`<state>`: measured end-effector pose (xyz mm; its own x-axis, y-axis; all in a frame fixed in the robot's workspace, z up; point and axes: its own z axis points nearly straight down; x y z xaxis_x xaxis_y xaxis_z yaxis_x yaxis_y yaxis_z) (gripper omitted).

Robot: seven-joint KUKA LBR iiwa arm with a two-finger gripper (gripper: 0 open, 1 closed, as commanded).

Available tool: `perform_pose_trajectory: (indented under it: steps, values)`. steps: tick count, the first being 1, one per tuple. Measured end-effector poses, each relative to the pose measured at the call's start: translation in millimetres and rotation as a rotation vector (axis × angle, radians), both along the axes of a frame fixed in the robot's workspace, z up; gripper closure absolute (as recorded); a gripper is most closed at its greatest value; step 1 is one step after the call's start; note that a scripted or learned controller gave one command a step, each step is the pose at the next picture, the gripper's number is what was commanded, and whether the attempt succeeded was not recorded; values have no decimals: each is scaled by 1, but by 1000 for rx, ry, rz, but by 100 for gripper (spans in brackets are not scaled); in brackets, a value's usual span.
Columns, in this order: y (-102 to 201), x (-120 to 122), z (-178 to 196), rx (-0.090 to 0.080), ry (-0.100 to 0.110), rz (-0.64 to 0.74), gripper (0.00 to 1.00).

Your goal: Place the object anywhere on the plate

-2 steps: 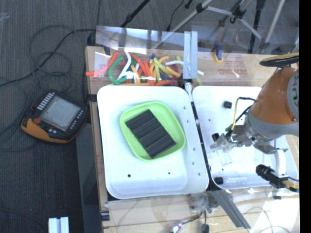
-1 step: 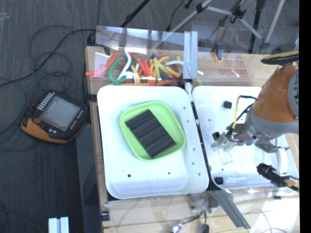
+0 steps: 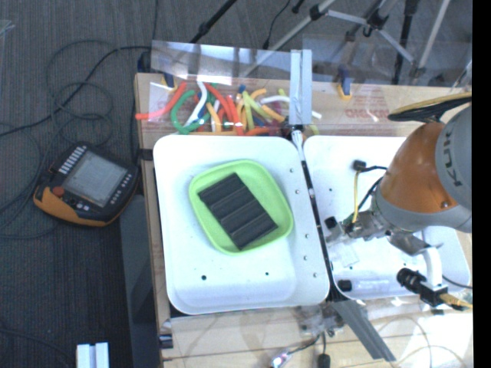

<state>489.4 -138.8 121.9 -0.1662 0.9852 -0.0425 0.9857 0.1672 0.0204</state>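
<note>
A dark grey ridged rectangular block [image 3: 237, 210] lies flat on the green plate [image 3: 201, 187] in the left white bin [image 3: 230, 290]. It rests diagonally across the plate's middle, inside the rim. My gripper [image 3: 344, 231] hangs over the left part of the right bin [image 3: 383, 148], close to the wall between the two bins. It is well apart from the block and the plate. The grey arm with its orange band [image 3: 418, 176] covers much of the right bin.
A heap of coloured flexible tubes [image 3: 222, 110] lies behind the left bin under a clear cover. A handheld control pad [image 3: 84, 184] sits on the floor to the left. Tripod legs [image 3: 360, 14] stand behind the bench.
</note>
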Motion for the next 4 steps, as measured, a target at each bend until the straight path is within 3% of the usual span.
perform_pose_trajectory:
  steps: [3,4]
  values:
    - [0,1,25,2,3,-2,100]
    - [-8,0,28,-12,-3,-13,0]
